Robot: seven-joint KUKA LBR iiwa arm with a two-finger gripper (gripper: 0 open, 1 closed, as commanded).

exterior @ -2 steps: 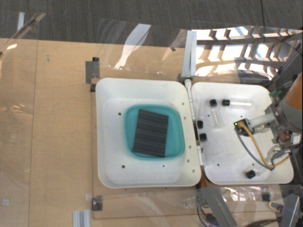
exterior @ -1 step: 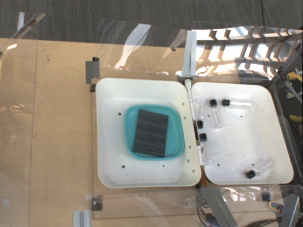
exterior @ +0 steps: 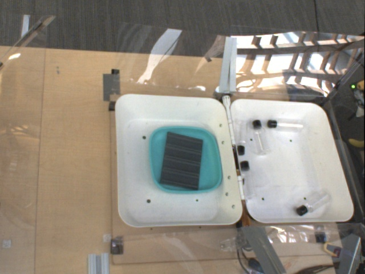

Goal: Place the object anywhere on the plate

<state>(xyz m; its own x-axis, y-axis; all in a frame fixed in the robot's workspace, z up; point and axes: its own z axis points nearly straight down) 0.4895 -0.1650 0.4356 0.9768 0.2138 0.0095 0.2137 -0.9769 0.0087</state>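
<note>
Two shallow white plastic bins (exterior: 131,210); one teal square plate (exterior: 213,164); one dark grey ridged rectangular block (exterior: 181,161); several clear black-capped vials (exterior: 311,204).

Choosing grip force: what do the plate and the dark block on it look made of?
The plate looks like teal plastic, smooth with a slight sheen. The dark block is matte dark grey with ribbed bands across it, possibly foam or rubber; the view cannot settle which.

One camera hangs above the bench (exterior: 57,153), looking down at a slight slant, far enough off to take in both bins: left bin (exterior: 131,204), right bin (exterior: 319,124). Its far edge perhaps shows floor.
</note>
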